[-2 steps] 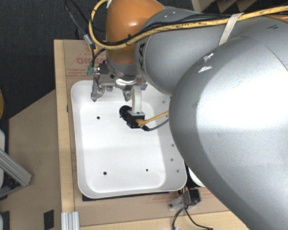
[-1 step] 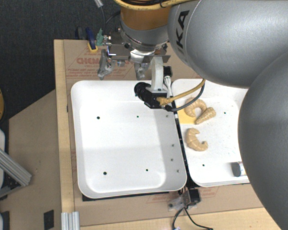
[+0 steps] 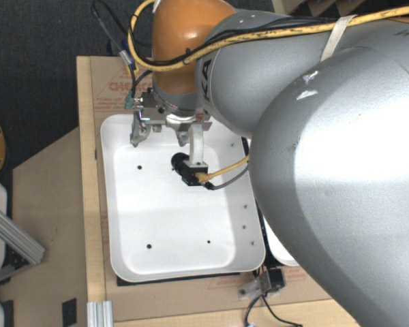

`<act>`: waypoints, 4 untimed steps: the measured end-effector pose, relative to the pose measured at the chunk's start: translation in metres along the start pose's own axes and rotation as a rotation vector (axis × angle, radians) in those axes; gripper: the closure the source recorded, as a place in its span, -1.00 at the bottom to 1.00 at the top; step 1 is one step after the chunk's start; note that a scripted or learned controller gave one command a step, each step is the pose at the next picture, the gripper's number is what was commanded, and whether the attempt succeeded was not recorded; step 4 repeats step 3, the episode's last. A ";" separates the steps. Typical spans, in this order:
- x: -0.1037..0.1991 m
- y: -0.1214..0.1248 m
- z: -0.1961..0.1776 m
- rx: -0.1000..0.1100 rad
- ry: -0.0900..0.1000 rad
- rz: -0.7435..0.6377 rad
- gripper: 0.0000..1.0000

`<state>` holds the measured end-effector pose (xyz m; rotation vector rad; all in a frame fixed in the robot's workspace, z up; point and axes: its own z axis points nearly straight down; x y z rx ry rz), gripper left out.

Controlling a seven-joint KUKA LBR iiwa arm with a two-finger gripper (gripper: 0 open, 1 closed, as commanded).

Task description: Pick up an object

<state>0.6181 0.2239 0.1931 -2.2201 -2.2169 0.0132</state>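
Observation:
My gripper (image 3: 159,135) hangs over the far end of the left white bin (image 3: 170,251), just above its floor. One finger (image 3: 137,132) stands to the left and the other finger (image 3: 183,136) to the right, well apart, so the gripper is open. Only bare white bin floor shows between them. I see no loose object on the visible floor of this bin. The arm's orange band (image 3: 184,33) and grey body cover the far rim and everything to the right.
The right bin (image 3: 281,252) shows as a thin sliver under the arm. The bins rest on a brown board (image 3: 92,182). A small black connector with wires (image 3: 266,285) sits at the board's near edge. Grey metal framing (image 3: 13,240) stands at the left.

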 end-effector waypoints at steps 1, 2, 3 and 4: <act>0.001 -0.017 -0.166 -0.028 0.010 -0.004 -1.00; 0.000 0.022 -0.021 0.001 -0.001 0.001 -1.00; 0.001 0.049 -0.165 -0.026 0.007 -0.004 -1.00; 0.001 0.049 -0.165 -0.026 0.007 -0.004 -1.00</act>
